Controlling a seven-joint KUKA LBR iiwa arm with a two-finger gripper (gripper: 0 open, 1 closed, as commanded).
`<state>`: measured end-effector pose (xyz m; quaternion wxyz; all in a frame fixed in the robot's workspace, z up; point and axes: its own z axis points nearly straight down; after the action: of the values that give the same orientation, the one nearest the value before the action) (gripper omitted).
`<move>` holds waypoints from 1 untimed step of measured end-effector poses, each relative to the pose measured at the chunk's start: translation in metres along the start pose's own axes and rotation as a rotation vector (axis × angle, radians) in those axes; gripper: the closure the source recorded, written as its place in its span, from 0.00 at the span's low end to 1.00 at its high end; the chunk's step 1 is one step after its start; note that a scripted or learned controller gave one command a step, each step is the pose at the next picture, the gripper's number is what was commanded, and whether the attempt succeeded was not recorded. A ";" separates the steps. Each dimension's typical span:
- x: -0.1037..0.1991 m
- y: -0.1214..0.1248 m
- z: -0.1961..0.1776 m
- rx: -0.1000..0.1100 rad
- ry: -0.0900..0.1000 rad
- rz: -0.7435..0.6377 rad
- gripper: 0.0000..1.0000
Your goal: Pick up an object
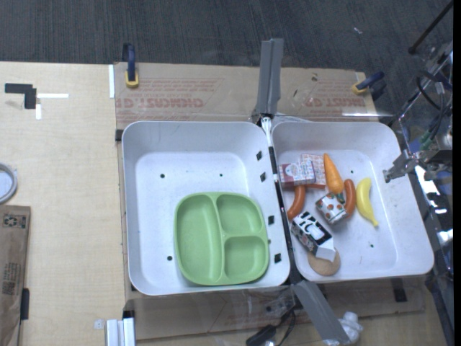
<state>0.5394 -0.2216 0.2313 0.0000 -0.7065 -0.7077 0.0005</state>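
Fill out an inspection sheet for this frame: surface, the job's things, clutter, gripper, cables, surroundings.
Surface: wooden bench bearing two white bins, left bin and right bin, side by side.
Job's things: in the right bin, a banana, a carrot, a pink carton, a black-and-white box and a few small food toys bunched near its left wall.
Clutter: green divided plate in the left bin; tape roll at the bench's left edge.
Gripper: the arm's metal parts sit at the right bin's right rim; fingers too unclear to judge.
Cables: dark cables at upper right.
Surroundings: dark carpet; clamps on cardboard behind the bins.
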 end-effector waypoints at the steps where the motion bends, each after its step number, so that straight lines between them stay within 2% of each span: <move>1: 0.006 0.001 0.128 -0.003 0.007 -0.156 0.00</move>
<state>0.5408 -0.2161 0.1031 0.0014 -0.6492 -0.7606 -0.0032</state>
